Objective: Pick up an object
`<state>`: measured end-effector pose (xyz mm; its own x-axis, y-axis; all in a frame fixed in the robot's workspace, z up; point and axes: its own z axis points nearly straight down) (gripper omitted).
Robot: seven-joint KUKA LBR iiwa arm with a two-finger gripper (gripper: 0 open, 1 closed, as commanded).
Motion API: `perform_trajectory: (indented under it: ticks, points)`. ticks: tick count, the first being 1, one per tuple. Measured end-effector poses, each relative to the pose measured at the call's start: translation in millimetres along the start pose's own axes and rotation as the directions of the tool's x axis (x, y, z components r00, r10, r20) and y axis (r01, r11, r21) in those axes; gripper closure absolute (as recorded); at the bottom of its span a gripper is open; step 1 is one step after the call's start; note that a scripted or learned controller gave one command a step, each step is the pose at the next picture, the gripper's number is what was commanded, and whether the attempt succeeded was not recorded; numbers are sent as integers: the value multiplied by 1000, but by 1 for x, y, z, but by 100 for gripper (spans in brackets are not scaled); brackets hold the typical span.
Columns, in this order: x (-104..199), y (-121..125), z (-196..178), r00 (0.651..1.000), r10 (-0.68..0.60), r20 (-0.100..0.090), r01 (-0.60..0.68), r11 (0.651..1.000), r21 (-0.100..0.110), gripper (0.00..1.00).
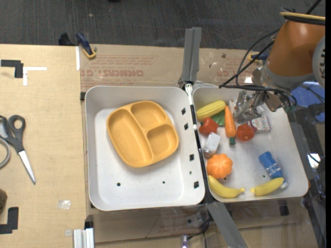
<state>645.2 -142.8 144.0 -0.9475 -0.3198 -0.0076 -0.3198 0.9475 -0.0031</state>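
1. Nearest in the right bin [297, 161] lie two bananas: one banana [224, 188] at the near left corner and a second banana [268, 187] to its right, near the front wall.
2. Just beyond them, an orange pumpkin-shaped toy [219, 165] sits on the left, and a blue packet [269, 163] lies to the right; its label is too small to read.
3. Farther in, a small white item [211, 144] rests by the divider, with a red piece [208, 125] just beyond it.
4. A carrot [229, 122] stands lengthwise between that red piece and a red tomato [245, 132]; a corn cob [211, 109] lies at the far left.
5. The gripper [247, 106] hangs over the far part of the right bin, just beyond the tomato and beside a small printed packet [260, 123], whose writing is unreadable. Whether the jaws are apart or together cannot be told.
6. The left bin [98, 154] holds a yellow divided plate [143, 133].
7. Beyond the bins, cardboard [124, 68] bears mirrored red lettering, not legible.
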Motion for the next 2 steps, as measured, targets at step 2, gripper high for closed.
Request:
perform_trajectory:
  ticks: [2]
  points:
    - [8, -13, 40, 997, 70, 17, -70, 998, 5, 0]
